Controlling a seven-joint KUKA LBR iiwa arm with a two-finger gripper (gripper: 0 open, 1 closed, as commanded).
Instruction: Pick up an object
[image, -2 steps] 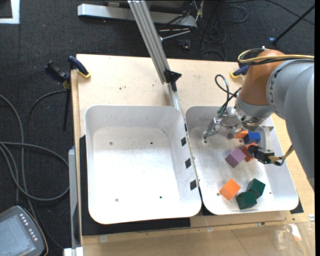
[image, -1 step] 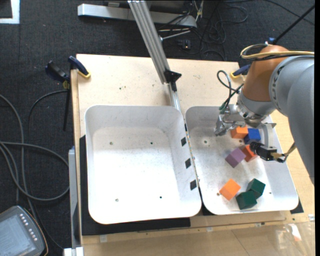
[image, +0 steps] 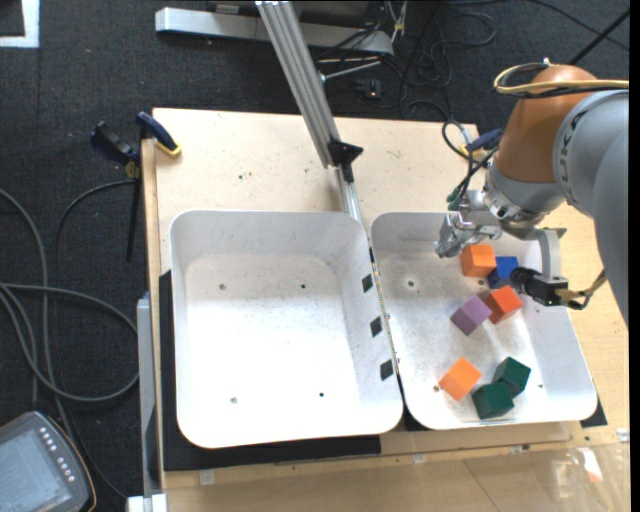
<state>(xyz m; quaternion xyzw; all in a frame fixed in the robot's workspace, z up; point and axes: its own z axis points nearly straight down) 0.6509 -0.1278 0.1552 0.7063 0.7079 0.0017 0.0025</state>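
Nearest the camera, the left bin has a bare floor and wide room inside its walls, while the right bin beside it has open floor along its nine o'clock side. Toward three o'clock its blocks crowd together: an orange block and two green blocks at the near rim, a purple block and red block above them. At twelve o'clock the gripper hangs just beside an orange cube and blue block; its state I cannot tell.
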